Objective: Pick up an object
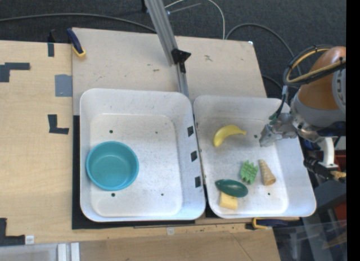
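Since the small yellow plastic banana (228, 134) lies nearest my pincer (265, 136), in the upper part of the right white bin (301, 201) on the table, I would go for it. I think it is light, stiff and smooth, so it may slip; the thick middle of its curve looks like the best place to pinch. My pincer sits low just beside the banana, on its right, and seems not to touch it. I cannot tell how wide it is, and I see nothing in it.
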Available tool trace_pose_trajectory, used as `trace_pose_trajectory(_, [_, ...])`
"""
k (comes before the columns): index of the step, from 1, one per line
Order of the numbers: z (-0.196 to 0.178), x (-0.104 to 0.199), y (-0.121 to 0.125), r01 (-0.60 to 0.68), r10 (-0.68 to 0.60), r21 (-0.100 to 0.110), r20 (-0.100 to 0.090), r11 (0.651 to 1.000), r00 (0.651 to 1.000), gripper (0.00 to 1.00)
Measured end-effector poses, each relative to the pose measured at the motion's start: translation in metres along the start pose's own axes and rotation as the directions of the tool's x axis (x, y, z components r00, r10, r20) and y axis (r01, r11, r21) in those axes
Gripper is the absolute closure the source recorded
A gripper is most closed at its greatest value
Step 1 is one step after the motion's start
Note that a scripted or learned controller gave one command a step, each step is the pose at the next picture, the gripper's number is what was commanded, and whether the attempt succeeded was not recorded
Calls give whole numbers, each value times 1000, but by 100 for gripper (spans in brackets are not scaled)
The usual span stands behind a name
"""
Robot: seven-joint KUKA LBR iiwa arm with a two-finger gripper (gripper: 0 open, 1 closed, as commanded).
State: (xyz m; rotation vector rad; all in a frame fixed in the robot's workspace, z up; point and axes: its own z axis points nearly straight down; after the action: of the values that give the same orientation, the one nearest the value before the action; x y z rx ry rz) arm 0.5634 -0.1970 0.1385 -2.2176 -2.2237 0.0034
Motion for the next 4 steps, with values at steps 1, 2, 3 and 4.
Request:
trace_pose_trajectory(1, [-62,0,6,-1,1,-7,1,1000,1000,100])
trace_pose_trajectory(2, [-83,1,7,-1,1,-4,0,1000,1000,100])
trace_pose_trajectory(3, [-94,56,18,5,-5,-2,-3,1000,1000,100])
trace_pose_trajectory(4, [-99,117,23,5,-5,-2,-3,1000,1000,100])
